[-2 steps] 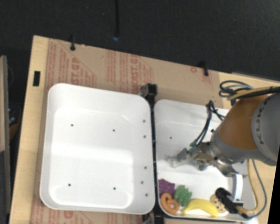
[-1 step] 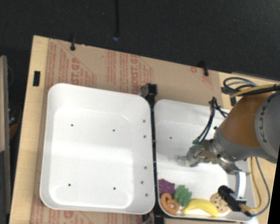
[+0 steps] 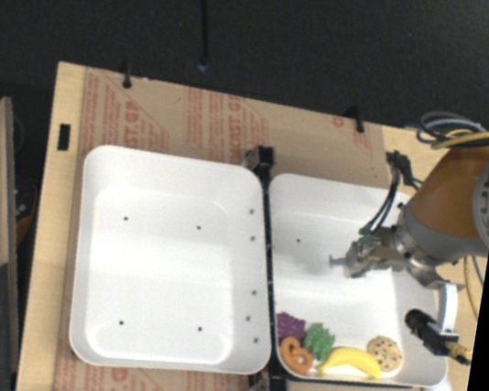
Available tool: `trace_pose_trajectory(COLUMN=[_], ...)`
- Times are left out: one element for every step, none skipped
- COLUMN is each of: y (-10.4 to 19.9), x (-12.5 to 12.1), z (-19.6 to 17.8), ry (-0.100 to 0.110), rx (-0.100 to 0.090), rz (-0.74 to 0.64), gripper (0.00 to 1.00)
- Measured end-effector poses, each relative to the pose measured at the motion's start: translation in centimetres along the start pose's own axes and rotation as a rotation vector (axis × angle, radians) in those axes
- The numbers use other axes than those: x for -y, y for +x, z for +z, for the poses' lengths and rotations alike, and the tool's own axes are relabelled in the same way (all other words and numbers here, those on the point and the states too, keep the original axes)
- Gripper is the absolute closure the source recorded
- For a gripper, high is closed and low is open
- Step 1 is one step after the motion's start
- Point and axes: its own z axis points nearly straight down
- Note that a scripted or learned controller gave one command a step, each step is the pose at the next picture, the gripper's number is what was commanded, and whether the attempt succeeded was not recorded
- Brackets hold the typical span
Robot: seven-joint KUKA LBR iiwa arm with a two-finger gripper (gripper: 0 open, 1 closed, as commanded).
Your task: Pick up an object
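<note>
Right bin (image 3: pixel 316 213) floor lies open; toy food (image 3: pixel 336 352) crowds its near wall.

My bins (image 3: pixel 144 350) were white; the toys were purple grapes (image 3: pixel 291 324), a green piece (image 3: pixel 321 339), a yellow banana (image 3: pixel 352 361), and a tan cookie (image 3: pixel 384 353) (dark-speckled).

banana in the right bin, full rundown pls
The banana is a yellow, smooth, glossy toy, plastic by the look of it, curved with its ends turned up. It lies flat along the near wall of the right bin, in a row of toy foods. Its left end meets the orange pretzel-like piece below the green piece, and the cookie sits at its right end. The gripper hangs well apart from it.
</note>
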Motion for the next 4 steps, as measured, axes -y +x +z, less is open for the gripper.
trace_pose_trajectory(y=[0.9, 0.9, 7.0, 12.3], x=[-0.4, -0.4, -1.1, -1.3], z=[-5.1, -4.4, -5.3, -4.9], ry=[0.0, 0.005, 0.004, 0.005], rx=[-0.001, -0.001, -0.003, -0.002], rz=[-0.002, -0.001, -0.006, -0.006], gripper=[1.0, 1.0, 1.0, 1.0])
